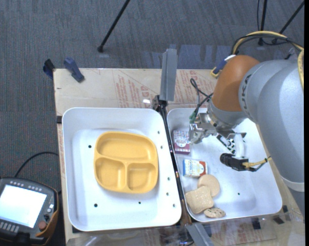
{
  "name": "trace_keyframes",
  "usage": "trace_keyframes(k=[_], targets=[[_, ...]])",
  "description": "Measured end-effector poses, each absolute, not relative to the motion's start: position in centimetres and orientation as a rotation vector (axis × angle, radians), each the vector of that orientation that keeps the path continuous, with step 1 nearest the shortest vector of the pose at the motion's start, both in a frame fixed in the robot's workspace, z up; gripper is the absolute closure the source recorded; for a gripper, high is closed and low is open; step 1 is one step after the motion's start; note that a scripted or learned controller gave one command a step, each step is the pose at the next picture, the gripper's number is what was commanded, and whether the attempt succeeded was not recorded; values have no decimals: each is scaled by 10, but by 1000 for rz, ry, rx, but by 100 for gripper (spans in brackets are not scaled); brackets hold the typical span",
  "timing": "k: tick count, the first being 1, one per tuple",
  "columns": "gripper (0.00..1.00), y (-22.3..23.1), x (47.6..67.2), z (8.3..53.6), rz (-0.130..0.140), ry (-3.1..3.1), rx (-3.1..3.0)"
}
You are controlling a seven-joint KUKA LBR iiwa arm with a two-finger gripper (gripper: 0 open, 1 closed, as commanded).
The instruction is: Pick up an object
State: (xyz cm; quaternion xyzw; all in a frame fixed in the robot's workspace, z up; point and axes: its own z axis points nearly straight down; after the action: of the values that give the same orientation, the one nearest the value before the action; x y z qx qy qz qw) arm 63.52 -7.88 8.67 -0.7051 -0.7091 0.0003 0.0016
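My fingers (197,132), state indiscernible, hover in the right white bin (262,188) just beside the small pink-and-white packet (181,141). Should centre above it, descend straight, avoiding the bin wall.

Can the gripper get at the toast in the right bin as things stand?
Probably yes. The toast lies flat near the right bin's front edge with nothing on top of it. A round cookie touches its far side, and the gripper sits further back, above the carton.
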Motion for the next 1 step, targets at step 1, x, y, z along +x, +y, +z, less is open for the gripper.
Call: trace_keyframes(k=[1], targets=[[100, -127, 584, 87, 5, -2217, -2222]])
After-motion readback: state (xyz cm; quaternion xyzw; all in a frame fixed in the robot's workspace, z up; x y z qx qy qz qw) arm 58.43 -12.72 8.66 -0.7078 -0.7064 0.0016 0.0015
